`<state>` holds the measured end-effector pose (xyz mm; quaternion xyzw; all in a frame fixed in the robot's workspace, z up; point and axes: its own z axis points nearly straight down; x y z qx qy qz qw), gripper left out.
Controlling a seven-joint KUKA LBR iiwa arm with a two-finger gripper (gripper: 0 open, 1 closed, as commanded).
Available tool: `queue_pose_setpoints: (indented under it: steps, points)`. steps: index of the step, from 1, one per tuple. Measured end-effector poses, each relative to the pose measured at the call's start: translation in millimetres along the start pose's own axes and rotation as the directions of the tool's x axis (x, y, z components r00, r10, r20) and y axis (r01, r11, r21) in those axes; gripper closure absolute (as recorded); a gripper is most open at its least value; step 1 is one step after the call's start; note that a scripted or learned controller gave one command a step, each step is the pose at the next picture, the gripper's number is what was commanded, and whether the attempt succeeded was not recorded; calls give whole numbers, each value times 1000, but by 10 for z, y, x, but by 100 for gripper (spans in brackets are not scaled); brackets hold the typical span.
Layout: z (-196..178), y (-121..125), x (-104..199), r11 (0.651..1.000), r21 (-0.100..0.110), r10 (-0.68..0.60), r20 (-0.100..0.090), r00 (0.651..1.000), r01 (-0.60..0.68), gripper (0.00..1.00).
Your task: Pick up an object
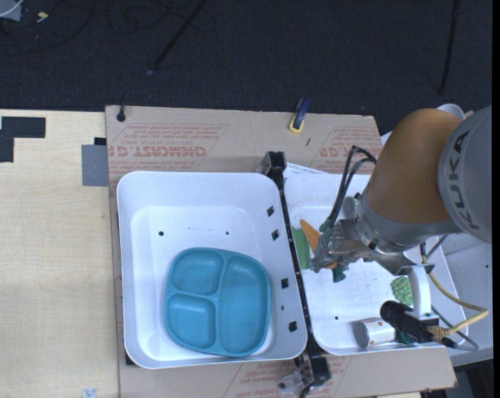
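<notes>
While arm [415, 181] overhangs right bin [359, 295], grip unclear, orange piece [310, 235], white cylinder [372, 332] nearby

Single fixed camera, high above the worktop [42, 247], looking down at a slant. Mid-range framing: left bin [150, 185] and right bin [361, 293] both fully in shot, dark floor [233, 40] along the top edge. Arm [415, 172] enters from the right, partly cropped.
</notes>
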<state>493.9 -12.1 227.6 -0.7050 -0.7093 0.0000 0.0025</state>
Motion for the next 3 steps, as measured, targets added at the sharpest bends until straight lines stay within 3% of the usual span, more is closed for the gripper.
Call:
queue_pose_setpoints:
  steps: [1, 2, 3]
  points:
    - [113, -77, 526, 1000, 2, 2, 2, 1000, -2, 100]
    - [81, -156, 860, 1000, 1, 3, 2, 1000, -3, 100]
    - [107, -119, 796, 1000, 1, 7, 4, 1000, -7, 100]
